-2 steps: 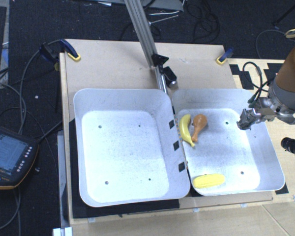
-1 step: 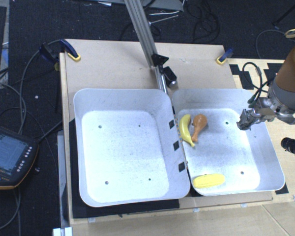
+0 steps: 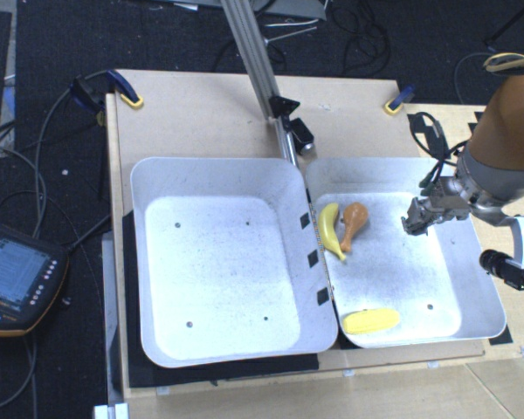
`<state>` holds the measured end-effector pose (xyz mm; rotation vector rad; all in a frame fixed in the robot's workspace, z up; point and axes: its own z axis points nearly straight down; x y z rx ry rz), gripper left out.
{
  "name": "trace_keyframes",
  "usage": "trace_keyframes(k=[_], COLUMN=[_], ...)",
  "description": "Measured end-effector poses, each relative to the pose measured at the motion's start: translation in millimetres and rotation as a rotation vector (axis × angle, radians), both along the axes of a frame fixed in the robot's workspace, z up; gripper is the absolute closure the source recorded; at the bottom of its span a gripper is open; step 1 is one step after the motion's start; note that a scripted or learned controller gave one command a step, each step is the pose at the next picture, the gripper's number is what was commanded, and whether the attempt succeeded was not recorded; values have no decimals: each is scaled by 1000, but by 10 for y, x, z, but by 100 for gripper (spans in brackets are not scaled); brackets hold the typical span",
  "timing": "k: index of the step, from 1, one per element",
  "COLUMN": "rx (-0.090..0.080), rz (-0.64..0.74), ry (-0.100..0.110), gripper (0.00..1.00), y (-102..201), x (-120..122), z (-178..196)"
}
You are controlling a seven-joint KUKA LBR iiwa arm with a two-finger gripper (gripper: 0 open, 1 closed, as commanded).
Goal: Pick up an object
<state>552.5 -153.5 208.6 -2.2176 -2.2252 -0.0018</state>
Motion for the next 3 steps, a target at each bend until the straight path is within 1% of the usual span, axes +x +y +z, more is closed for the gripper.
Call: trace_keyframes(k=[1,2,3], rx=[0,0,0], rz=[2,2,1], ry=[0,0,1], gripper=[100,100,100], y=[602,1136,1575], x=[-130,-202,-206], z=[59,205,218])
